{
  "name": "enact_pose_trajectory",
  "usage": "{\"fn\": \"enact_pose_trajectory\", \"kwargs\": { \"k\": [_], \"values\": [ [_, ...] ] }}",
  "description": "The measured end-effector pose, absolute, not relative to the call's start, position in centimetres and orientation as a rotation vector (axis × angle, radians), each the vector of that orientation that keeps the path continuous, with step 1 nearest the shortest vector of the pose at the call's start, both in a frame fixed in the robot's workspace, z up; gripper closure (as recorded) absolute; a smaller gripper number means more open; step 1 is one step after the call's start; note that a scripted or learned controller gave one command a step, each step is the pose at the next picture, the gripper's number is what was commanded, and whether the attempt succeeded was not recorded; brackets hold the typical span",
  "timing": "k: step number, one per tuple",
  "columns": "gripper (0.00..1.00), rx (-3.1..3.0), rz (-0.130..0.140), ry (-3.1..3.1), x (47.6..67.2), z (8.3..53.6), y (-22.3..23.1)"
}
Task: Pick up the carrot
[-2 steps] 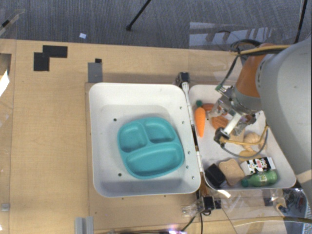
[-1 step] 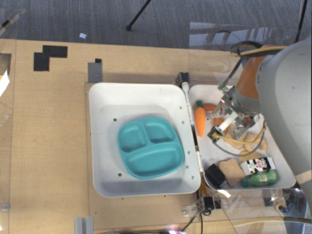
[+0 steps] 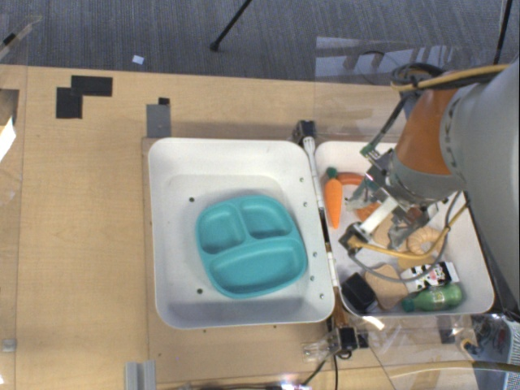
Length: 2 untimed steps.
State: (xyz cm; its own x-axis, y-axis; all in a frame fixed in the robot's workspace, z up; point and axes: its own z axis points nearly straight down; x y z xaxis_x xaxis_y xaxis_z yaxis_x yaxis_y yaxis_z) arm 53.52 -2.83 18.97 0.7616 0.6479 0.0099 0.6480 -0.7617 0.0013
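The carrot (image 3: 333, 197) is orange with a green top and lies along the left wall of the right bin (image 3: 481, 287), its leafy end pointing to the far side. My gripper (image 3: 380, 207) hangs low inside that bin, just right of the carrot and a short gap from it. The wrist and cabling hide much of what lies under the gripper. Nothing shows held in it.
A teal divided plate (image 3: 252, 246) lies in the left bin (image 3: 162, 218). In the right bin a green bottle (image 3: 435, 298) and a black-and-white packet (image 3: 431, 275) lie near the front; a tan bread-like piece (image 3: 424, 239) and an orange-red item (image 3: 351, 179) sit close to the gripper.
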Motion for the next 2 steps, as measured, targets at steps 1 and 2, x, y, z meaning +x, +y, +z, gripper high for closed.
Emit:
{"fn": "enact_pose_trajectory", "kwargs": {
  "k": [1,2],
  "values": [
    [0.00,-3.027,0.000,-0.834,56.88,18.45,-3.23],
    [0.00,-3.026,0.001,-0.837,56.87,18.45,-3.22]
  ]
}}
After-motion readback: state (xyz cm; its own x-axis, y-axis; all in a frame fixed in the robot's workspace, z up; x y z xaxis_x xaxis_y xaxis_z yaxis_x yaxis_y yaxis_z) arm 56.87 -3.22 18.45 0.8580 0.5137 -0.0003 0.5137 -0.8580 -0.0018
